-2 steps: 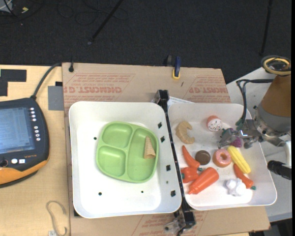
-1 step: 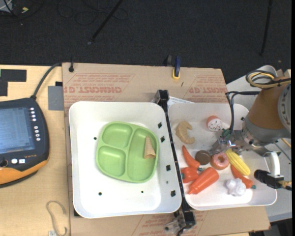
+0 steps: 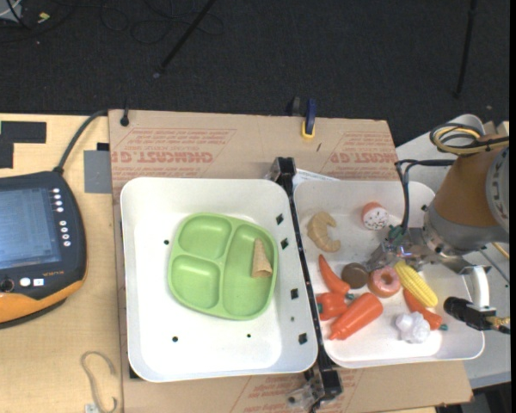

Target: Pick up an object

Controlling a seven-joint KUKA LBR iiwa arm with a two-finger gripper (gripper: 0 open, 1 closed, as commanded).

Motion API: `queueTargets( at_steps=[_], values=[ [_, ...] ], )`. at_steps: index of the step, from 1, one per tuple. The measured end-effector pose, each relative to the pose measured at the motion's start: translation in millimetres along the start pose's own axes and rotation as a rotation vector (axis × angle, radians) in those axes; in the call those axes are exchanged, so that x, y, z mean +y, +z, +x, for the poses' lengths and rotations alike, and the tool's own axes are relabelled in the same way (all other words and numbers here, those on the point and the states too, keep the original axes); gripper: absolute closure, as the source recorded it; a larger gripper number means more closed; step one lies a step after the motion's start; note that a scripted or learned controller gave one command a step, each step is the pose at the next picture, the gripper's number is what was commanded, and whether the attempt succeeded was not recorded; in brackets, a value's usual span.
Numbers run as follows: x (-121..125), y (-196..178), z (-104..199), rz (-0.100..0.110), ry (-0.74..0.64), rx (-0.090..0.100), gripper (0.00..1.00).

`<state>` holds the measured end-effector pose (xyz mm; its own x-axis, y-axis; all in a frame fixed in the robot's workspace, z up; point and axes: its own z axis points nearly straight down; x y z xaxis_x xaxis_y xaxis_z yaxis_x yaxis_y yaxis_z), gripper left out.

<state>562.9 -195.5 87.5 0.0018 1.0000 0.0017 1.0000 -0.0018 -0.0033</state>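
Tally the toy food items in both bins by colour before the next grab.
Tan: 2, cone on the green plate, croissant
Orange-red: 3
Yellow: 1, corn
Brown: 1
Pink: 1, donut
White: 2
Total: 10

Light falls evenly from above, bright on the two white bins (image 3: 208,351) in the middle and lower frame, which look slightly washed out. Shadows are soft and short: a faint one rims the green plate (image 3: 215,269), and darker ones sit under the toys in the right bin. The top of the frame is nearly black floor. The picture is low in resolution and a little grainy, with small details soft. The tablet screen (image 3: 15,226) at left shows a pale, dull sheen.
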Motion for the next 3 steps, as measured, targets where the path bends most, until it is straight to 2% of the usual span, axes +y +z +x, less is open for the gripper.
queueTargets(
  at_steps=[1, 3],
  values=[
    [-1, -10, -2, 0.001, 0.004, 0.0, 1.0],
    [-5, -135, 2, -0.008, -0.002, -0.003, 1.0]
  ],
)
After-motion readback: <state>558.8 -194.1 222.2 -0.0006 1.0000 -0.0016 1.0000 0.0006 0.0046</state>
